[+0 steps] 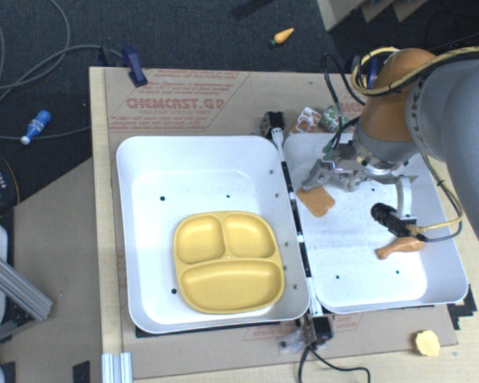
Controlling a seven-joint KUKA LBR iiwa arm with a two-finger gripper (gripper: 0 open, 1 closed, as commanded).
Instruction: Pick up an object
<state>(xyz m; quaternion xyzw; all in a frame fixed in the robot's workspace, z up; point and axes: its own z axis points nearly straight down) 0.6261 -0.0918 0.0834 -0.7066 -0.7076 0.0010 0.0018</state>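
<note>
A brown, toast-like piece [318, 203] lies in the right bin [359, 286] near its left wall. My gripper [333, 178] hangs just above and behind that piece, low over the bin floor. I see nothing held in it. An orange, wedge-shaped object [400, 247] rests further right in the same bin. The left bin [144, 174] holds a yellow compartment plate [227, 262].
A small red-and-white packet [307, 120] and a green item [329, 118] sit at the right bin's back edge. A yellow lump [427, 342] lies on the bench at the front right. The arm covers the right bin's back right part.
</note>
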